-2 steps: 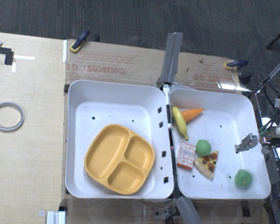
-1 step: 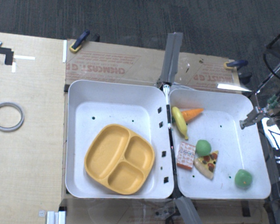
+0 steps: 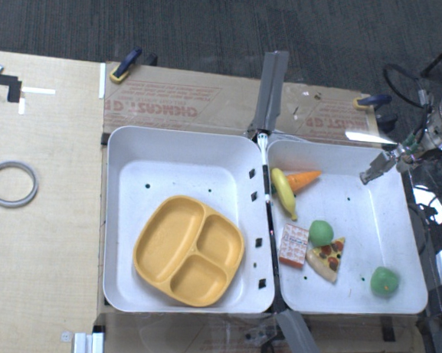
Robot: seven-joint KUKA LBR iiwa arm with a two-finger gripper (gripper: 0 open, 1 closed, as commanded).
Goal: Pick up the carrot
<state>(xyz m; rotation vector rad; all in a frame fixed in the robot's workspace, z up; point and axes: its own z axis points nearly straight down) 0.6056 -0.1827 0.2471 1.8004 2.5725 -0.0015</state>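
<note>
Beyond the pizza slice [image 3: 326, 258], the carrot [image 3: 304, 179] is seen left of the claw [image 3: 371, 173], its long axis pointed roughly toward that claw, whose state cannot be told.

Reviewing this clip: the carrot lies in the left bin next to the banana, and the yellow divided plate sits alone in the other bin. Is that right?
Not quite. The camera view shows the carrot lying in the right bin, touching the banana near that bin's upper left corner. The yellow divided plate sits alone in the left bin, so the two bins are swapped in your statement; the rest holds.
</note>
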